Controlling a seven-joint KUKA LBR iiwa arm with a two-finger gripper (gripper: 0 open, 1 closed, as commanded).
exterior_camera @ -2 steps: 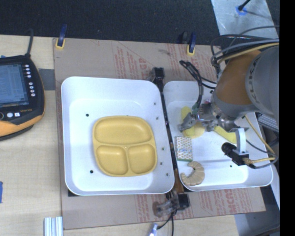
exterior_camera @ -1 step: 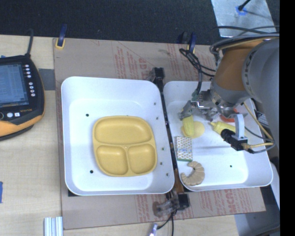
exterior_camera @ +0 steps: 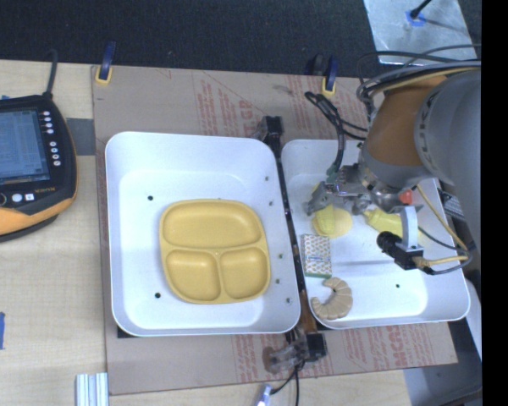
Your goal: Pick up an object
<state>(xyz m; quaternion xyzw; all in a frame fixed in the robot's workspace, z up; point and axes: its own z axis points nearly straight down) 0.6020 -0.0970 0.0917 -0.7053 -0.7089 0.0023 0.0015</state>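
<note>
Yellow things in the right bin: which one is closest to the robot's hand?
The round pale yellow ball, just below the gripper. The other yellow piece lies further right, partly under the arm, and the croissant is tan, down by the bin's bottom edge.

Legible text: none. Cardboard sheet [exterior_camera: 195, 108] under the bins: faint red printing, too blurred to read. Handheld control pendant [exterior_camera: 21, 163], left of bench: lit screen with lines of text, too small to read.
</note>
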